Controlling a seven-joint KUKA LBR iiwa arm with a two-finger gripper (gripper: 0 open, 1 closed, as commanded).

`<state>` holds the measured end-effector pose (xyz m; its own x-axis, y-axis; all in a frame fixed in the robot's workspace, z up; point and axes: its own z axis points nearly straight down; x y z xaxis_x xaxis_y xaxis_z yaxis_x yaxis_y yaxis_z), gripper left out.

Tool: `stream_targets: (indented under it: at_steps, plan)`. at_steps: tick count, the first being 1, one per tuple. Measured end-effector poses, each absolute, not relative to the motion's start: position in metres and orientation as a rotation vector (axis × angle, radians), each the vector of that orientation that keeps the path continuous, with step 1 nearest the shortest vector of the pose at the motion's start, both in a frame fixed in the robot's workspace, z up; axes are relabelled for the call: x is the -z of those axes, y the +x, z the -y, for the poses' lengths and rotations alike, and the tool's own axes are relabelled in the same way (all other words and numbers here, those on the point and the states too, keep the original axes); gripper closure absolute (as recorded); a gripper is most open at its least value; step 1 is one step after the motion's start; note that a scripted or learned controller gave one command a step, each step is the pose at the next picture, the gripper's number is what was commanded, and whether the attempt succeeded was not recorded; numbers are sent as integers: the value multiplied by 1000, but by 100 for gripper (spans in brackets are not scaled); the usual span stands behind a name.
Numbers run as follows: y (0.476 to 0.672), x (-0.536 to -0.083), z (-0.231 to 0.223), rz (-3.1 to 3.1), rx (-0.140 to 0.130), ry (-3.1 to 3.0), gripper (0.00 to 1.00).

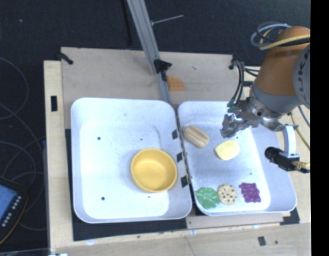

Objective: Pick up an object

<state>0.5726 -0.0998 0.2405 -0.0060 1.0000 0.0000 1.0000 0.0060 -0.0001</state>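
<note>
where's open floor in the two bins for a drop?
Left bin: bare everywhere but the yellow bowl at its lower right. Right bin: a bare strip between the yellow piece and the front row, green leaf, cookie, purple grapes. Crowded near the hand and wooden block.

left bin point(89, 143): bowl point(153, 170) | right bin point(271, 191): roll point(196, 136), lemon point(227, 150), cookie point(226, 194)

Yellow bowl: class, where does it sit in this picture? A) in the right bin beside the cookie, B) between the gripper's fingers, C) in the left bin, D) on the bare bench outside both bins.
C: the yellow bowl rests on the floor of the left bin, near its right wall, across from the cookie in the right bin.
</note>
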Motion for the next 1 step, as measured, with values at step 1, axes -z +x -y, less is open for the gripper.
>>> stream_targets:
  at_steps: [1]
  plan:
    - [586, -247, 43, 2231, 4, -2212, 100]
